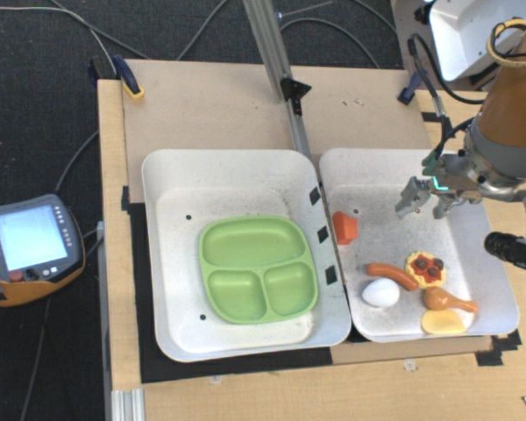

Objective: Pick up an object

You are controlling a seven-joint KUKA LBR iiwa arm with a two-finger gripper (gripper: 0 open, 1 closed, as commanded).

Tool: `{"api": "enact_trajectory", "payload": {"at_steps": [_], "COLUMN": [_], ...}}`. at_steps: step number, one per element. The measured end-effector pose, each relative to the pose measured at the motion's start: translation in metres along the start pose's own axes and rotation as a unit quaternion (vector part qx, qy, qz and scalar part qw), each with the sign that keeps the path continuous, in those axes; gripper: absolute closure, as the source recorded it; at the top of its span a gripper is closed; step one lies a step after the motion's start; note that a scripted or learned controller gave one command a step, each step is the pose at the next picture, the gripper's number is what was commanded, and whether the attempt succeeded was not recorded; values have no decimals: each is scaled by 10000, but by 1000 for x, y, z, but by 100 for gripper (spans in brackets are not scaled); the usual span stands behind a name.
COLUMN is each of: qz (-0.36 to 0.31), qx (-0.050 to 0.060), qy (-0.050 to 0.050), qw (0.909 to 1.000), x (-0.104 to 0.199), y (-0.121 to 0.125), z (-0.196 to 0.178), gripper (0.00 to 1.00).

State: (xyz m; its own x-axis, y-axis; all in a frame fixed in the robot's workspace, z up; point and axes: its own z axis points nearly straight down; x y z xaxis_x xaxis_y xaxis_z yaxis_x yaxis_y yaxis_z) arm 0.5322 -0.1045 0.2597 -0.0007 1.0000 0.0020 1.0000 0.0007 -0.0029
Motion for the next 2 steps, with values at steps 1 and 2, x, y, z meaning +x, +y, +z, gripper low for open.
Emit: {"api": "enact_trajectory", "payload": {"at_steps": [1,2], "qz": [-1,5], "qx": [-5,19], "qy": [-1,2], "qw": [10000,10000], "x": [0,0], "y": [0,-6], "z": [0,44], "gripper": [0,0]}}
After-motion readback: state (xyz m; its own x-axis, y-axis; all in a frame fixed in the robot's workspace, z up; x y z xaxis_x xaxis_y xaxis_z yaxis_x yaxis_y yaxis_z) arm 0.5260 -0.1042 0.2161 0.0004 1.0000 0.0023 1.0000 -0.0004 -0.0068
